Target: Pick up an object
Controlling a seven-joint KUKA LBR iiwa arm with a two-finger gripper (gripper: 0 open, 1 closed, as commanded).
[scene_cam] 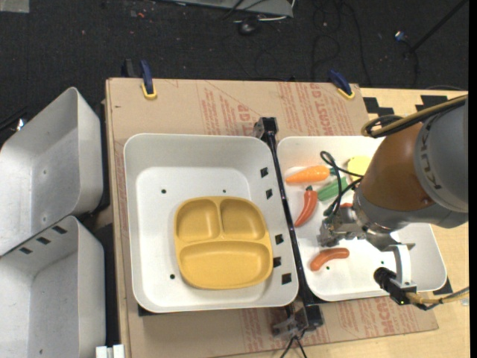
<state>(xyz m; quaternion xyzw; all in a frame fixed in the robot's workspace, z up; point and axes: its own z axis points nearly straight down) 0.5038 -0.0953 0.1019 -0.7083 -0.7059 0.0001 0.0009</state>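
The left bin (145,200) is taken up by a yellow divided tray (222,242), which lies flat near its middle with three compartments, all of them bare. A black divider (283,215) is seen between the two bins. The right bin (428,274) is where the candidate objects are found: an orange carrot (307,174) near the top, a red chilli (306,206) slanting below it, a green piece (329,193) just beside the chilli and partly hidden by cables, a pale yellow item (359,165) at the arm's edge, and a red sausage (329,258) lying apart on the floor of the bin, lower down. The gripper (334,228) is lowered into this bin, just above the sausage and beside the chilli and the green piece; whether it is spread or closed cannot be told, since it is masked by the wrist and cables, and nothing is seen to be held.

Several failures are judged possible. The chilli, green piece and carrot are crowded together, so one may be pushed aside or two pinched at once. The sausage and chilli are rounded and thin, so a closing grasp slightly off their axis may be slipped out of. The loose cables may also be snagged near the pile.
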